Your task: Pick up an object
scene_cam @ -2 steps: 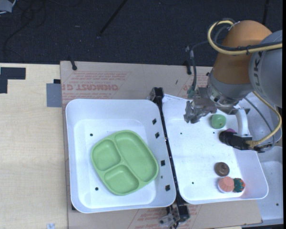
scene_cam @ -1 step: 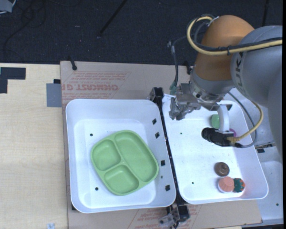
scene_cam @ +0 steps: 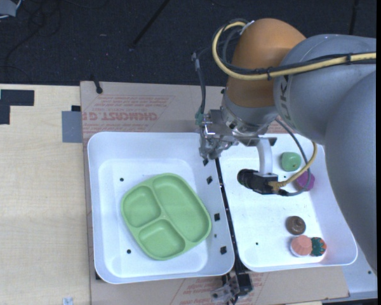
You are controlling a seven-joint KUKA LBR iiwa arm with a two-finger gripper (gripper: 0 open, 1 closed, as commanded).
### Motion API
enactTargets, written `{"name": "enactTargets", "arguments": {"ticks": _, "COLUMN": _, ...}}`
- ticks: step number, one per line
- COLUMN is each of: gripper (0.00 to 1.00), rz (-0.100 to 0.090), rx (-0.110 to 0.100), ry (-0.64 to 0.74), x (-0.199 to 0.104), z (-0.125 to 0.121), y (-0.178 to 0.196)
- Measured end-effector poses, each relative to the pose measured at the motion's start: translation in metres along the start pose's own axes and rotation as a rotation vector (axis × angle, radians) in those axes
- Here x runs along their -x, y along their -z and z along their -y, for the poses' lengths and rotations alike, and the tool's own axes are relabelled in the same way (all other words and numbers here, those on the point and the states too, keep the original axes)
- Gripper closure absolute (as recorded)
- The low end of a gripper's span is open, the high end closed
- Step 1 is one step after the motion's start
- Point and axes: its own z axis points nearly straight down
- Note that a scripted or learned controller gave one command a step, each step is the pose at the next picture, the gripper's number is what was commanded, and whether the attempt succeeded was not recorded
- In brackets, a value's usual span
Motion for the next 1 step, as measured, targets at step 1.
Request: {"name": "enactTargets", "arguments": {"ticks": 1, "gripper": 1.00, "rz": 0.001, "rx": -0.001, "ry": -0.001, "x": -0.0431, "z": -0.0100, "y": -0.0162}}
